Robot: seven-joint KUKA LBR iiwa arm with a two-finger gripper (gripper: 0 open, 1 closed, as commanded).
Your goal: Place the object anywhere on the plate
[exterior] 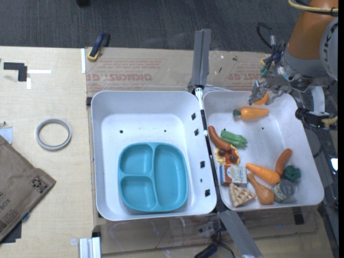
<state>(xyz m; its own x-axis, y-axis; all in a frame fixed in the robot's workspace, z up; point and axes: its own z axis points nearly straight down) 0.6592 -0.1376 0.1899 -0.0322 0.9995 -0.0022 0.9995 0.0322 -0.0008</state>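
A: Looking at the right bin (301, 144), the gripper (260, 96) hangs over its far corner, just above an orange carrot (251, 112). A bit of orange shows at the tip, but I cannot tell whether anything is truly held, nor how wide the tool stands.

B: And the plate (153, 177)?

A: Blue, three compartments, lying in the left bin (107, 144), well apart from the arm. In my judgement a sound grasp across the carrot's thick middle comes first, then a lift high enough to cross the divider (200, 117) between the bins.

B: Anything in the way?

A: Toy food crowds the near side: a sausage (217, 137), green pods (234, 138), a pizza slice (241, 195). None touches the carrot, so the approach looks free.
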